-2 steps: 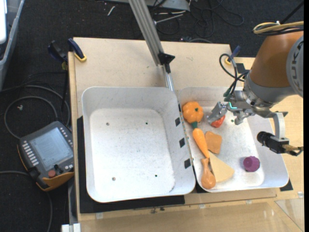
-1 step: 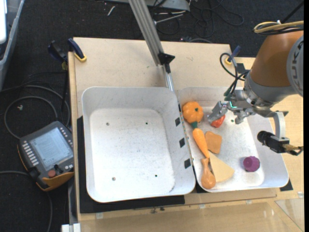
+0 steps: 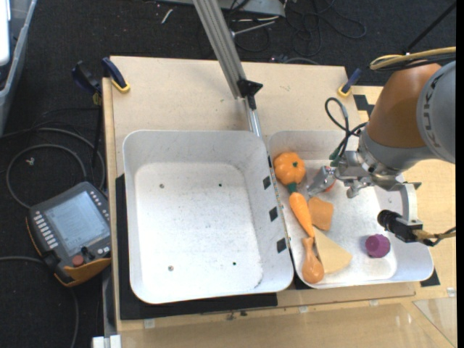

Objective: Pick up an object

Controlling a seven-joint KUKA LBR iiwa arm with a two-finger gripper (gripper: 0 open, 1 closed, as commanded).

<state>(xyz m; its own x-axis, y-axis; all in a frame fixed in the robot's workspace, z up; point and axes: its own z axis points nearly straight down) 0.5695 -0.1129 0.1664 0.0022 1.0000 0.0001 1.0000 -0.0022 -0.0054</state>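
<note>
The right bin (image 3: 406, 270) holds the objects. An orange pumpkin-like toy (image 3: 290, 169) lies at its upper left, with a carrot (image 3: 300, 212) slanting down below it. Beside the carrot sits an orange wedge (image 3: 321, 214). Lower down are a pale yellow cheese wedge (image 3: 333, 254) and a small orange pear-shaped piece (image 3: 312, 268). A purple round piece (image 3: 377, 246) lies toward the right. My gripper (image 3: 324, 183) hangs low over the bin, just right of the pumpkin and above the orange wedge. I see nothing clearly held in it.
The left bin (image 3: 145, 158) adjoins the right one along a shared wall. A slanted metal pole (image 3: 221, 38) reaches down to the bins' top edge. The arm's bulky body (image 3: 406, 114) covers the right bin's upper right corner.
</note>
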